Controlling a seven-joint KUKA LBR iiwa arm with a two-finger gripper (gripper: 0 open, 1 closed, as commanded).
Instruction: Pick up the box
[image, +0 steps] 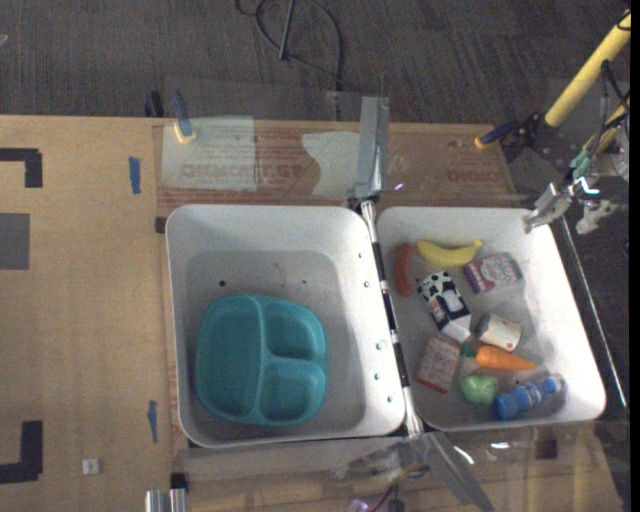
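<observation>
Box (439, 363) lies flat, likely light, stiff card; grip across narrow sides. Jaws (556, 203) state: cannot tell.

tan bench (80, 330) with two white bins (262, 232) side by side

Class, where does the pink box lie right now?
The pink box lies in the right bin, near its far wall, just right of the banana.

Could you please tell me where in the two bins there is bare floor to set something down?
Left bin: bare floor behind the teal tray. Right bin: a bare strip along its right wall, beside the pink box; crowded from banana to blue bottle.
</observation>
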